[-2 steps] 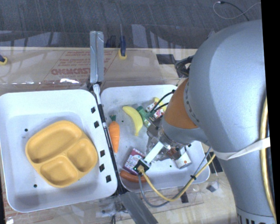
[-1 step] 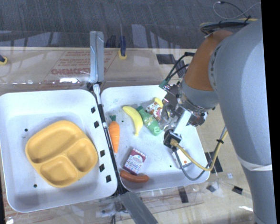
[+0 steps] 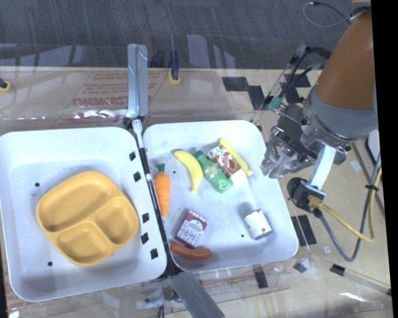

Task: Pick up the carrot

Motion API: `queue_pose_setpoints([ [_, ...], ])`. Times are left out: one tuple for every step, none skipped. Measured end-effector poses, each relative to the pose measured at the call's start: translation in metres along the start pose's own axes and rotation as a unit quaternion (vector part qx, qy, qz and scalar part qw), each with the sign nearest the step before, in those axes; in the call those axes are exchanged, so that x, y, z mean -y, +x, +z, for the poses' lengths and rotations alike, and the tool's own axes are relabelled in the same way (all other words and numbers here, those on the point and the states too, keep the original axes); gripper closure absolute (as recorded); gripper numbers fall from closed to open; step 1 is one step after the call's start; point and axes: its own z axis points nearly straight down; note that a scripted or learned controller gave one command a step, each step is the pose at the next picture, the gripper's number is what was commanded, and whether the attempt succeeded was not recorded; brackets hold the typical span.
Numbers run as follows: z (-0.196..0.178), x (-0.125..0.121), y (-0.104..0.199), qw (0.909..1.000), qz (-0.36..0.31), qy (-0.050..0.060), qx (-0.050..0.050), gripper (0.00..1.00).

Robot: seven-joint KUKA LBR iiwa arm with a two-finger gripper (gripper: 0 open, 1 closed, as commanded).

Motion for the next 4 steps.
queue_pose_setpoints([
  [-0.065, 0.029, 0.036, 0.9855, 0.169, 0.0, 0.0, 1.0],
  [-0.074, 0.073, 0.097, 0.9899, 0.141, 0.0, 0.001, 1.0],
  [0.014, 0.103, 0.127, 0.9806, 0.196, 0.0, 0.002, 1.0],
  [-0.062, 0.056, 0.068, 0.989, 0.148, 0.0, 0.0, 1.0],
])
